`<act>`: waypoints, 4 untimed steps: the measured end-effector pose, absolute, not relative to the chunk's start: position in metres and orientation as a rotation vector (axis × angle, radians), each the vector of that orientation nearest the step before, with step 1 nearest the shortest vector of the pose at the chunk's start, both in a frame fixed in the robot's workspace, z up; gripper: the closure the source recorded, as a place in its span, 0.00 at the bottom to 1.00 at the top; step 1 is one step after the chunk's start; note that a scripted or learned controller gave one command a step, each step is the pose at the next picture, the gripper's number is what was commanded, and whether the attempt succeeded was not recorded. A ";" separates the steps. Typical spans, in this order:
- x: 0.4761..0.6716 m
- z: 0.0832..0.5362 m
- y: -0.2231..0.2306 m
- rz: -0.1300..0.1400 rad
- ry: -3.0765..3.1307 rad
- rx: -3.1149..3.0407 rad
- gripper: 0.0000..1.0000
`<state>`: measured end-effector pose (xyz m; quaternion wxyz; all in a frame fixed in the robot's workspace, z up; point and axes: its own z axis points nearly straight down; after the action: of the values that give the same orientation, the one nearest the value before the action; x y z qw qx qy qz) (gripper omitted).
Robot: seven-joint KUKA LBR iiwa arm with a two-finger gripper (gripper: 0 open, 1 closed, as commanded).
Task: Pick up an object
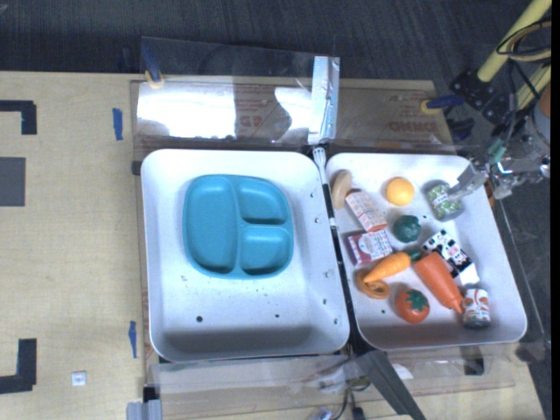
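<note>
Nearest me in the right bin [512, 326], a small can [477, 308] lies by the front rim, a tomato [412, 304] and big carrot [437, 280] just behind. From my console these look like light, hard plastic toys, smooth and apt to roll, so I'd pinch the carrot across its thick middle. Beyond sit a smaller carrot [388, 269], a black-and-white cow figure [451, 250], a teal ball [406, 227], and an orange [399, 191]. Farthest, the gripper [468, 182] hangs at the bin's right back corner, touching or just above a green-printed packet [443, 199]; the glare hides how its tip is set, so I cannot tell whether it grips anything. The left bin [166, 304] carries a blue tray [238, 224].
</note>
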<state>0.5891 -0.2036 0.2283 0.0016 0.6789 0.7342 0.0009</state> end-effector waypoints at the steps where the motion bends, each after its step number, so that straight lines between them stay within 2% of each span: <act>1: 0.552 0.101 -0.206 0.004 2.409 2.007 0.00; 2: 0.616 0.085 -0.167 -0.026 2.558 1.883 0.00; 3: 0.641 0.084 -0.185 -0.077 2.682 1.863 0.00; 4: 0.617 0.086 -0.107 -0.032 2.614 1.796 0.00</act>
<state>0.6170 -0.1071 0.0862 -0.0151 0.5663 0.8240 -0.0102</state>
